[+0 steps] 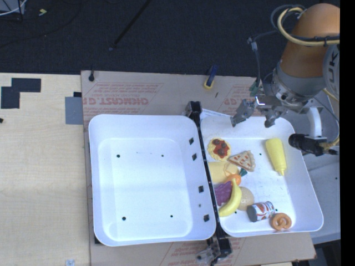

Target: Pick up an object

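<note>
Toys crowded the right bin [310, 204], packed mostly against its left wall beside the divider. Up at the far edge of that bin hung the gripper [256, 117], its two dark fingers spread apart with bare white floor showing between them, nothing caught there. Above it the orange band of the arm [313, 24] ran off the picture's right side, so the rest of the machine was cut from sight.

Nearest the fingers sat a small round pizza [219, 148], with a sandwich wedge [243, 160] just beside it and a yellow mustard bottle [276, 155] lying toward the right wall. Lower down, a banana [232, 200] curved over a purple piece [222, 193] whose shape I could not make out, half buried as it was. A little orange bit [237, 178] poked out above them, too small to name. At the near edge lay a small can [260, 210] on its side, touching a pretzel [281, 221]. The left bin [105, 148] sat alongside.
</note>
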`<state>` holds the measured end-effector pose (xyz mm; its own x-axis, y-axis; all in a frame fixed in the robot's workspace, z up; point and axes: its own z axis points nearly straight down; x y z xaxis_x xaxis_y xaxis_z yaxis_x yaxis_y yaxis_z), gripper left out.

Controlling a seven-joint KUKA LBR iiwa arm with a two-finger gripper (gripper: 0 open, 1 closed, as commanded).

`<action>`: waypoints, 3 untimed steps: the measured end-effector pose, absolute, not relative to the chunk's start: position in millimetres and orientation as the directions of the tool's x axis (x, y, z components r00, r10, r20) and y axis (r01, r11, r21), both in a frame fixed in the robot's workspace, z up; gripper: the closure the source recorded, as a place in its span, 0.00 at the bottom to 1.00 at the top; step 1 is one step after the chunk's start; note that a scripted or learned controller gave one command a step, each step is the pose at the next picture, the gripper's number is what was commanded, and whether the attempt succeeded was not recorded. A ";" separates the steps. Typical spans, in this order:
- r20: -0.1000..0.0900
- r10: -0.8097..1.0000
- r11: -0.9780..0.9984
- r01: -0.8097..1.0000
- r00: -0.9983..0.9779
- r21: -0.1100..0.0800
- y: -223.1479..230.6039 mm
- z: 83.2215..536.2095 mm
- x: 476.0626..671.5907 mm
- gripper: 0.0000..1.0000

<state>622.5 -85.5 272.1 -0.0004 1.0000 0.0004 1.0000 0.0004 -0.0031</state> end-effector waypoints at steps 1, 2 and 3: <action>0.003 1.000 0.006 1.000 -0.006 -0.010 -14.3 181.0 642.7 0.00; -0.001 1.000 0.002 1.000 -0.002 0.017 -23.9 411.0 645.2 0.00; 0.002 1.000 0.009 1.000 -0.009 -0.019 78.1 252.9 636.7 0.00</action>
